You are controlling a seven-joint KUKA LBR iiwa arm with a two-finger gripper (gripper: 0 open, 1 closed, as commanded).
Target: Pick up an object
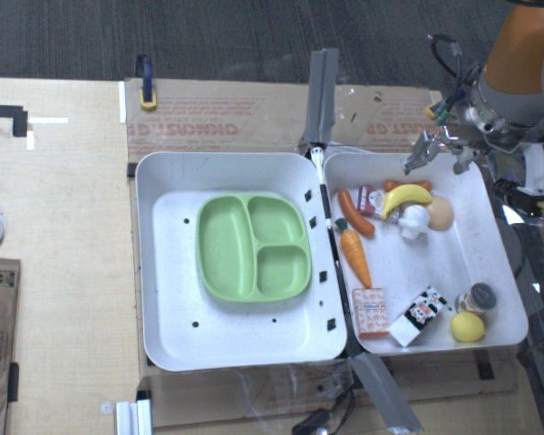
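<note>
Camera view puts two white bins side by side on your counter [54, 198]. You have the left bin [163, 270] holding a pale green plate [253, 246] with three sections, lying flat near its middle. Your right bin [490, 243] holds all the pickable things.

Going down in size there: an orange carrot [353, 254] lies lengthwise along the left wall, green tip toward the back. Just behind it a red sausage [356, 213] lies at a slant. A yellow banana [406, 195] curves across the back, touching a white piece [414, 222] below it and a tan egg-shaped thing [441, 213] at its right. A small red and white packet [370, 199] sits between sausage and banana; you cannot read its print. Near the front, a pink-orange carton [370, 312] lies flat, its writing too small to read, and beside it a white box with black blotches [418, 316] lies tilted. A yellow lemon [468, 327] rests in the front right corner, touching a small dark-topped can [480, 296] behind it.

Your end effector [438, 148] hangs over the back rim of the right bin, apart from the banana; whether it is parted or closed, you cannot tell.

Behind the bins, cardboard [218, 116] carries mirrored red lettering that you cannot make out fully.
</note>
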